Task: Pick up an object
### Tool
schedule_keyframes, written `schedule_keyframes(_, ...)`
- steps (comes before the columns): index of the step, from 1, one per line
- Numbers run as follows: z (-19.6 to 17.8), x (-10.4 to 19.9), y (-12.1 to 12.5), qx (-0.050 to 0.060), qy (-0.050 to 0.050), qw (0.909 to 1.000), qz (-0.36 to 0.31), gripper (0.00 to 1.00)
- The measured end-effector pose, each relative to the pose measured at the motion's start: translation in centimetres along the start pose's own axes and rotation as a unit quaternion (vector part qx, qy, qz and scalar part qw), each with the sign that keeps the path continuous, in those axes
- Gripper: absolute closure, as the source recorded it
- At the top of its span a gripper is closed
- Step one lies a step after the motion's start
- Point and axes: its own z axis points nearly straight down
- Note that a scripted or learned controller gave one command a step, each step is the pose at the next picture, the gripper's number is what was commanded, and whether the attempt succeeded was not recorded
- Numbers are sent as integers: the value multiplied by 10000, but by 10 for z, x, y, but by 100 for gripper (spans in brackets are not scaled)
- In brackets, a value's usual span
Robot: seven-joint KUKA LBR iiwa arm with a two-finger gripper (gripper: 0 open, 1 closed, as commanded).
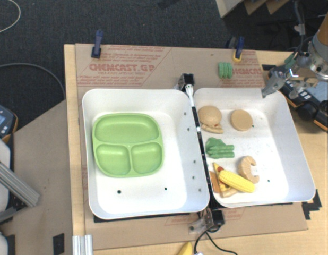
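The right white bin holds several toy foods: a burger, a round tan bun, a green leafy piece, a croissant-like pastry, and a yellow corn cob lying over fries at the front. My gripper hangs over the far right corner of that bin, above and to the right of the bun, with nothing visible between its fingers.
The left white bin holds a green divided plate. A small green block lies on the cardboard behind the bins. Blue clamps hold the board's far edge. A black bar divides the bins.
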Motion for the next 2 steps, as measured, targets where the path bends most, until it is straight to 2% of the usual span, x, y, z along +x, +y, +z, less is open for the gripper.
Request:
schedule_keyframes(1, 144, 29, -58, 96, 36, 9999, 5, 0)
schedule_keyframes(2, 165, -9, 40, -45, 2, 10000, -15, 0)
